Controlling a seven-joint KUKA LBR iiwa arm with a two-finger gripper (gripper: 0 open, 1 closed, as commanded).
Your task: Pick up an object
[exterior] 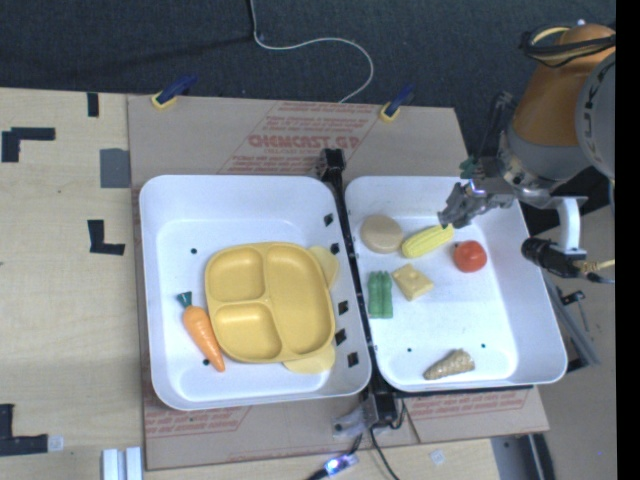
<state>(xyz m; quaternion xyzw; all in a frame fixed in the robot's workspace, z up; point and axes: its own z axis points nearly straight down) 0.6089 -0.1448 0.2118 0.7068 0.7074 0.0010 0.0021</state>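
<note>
The gripper (458,208) is hovering at the right end of the corn (427,240), low over the right bin (535,343); whether it is open, narrowed or gripping cannot be told from this slanted look down. The corn is lying flat on the bin floor, tilted, and it seems the likeliest thing to be picked, since the arm (560,98) is reaching in over the bin's far rim toward it. Just left of the corn a round tan bun (381,233) is resting; just right of the corn a tomato (470,257) is sitting. Below the corn a yellow cheese wedge (413,283) and a green piece (380,295) are lying close together, and well below it a tan cone (449,365) is lying near the front wall. Well left of the corn, the left bin (160,203) is holding a yellow tray (268,301) and a carrot (203,335). Both bins are sitting on cardboard (290,138) on the bench (50,268); a white cable (320,48) is trailing over dark floor beyond.
</note>
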